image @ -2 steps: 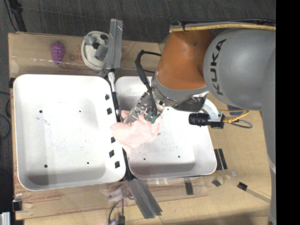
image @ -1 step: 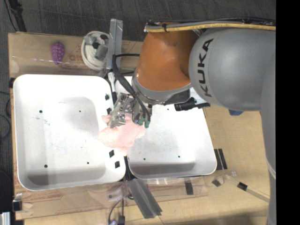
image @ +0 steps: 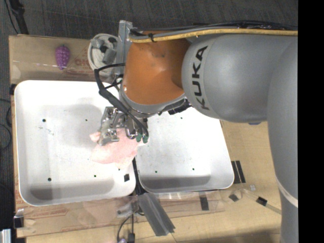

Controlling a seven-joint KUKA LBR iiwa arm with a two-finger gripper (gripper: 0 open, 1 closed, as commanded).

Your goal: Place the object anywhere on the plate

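A pale pink plate lies in the left bin, close to its right wall. My gripper hangs right over the plate's upper left part, under the orange band of the arm. The metal of the gripper hides whatever may be between its tips, so I cannot make out a held object. A small pinkish patch shows at the gripper's lower left edge, either the plate's rim or an object; it is too blurred to tell.
A purple grape-like item lies on the brown bench above the left bin, outside it. The right bin sits partly under the big grey arm. A grey bracket sticks out below the gap between the bins.
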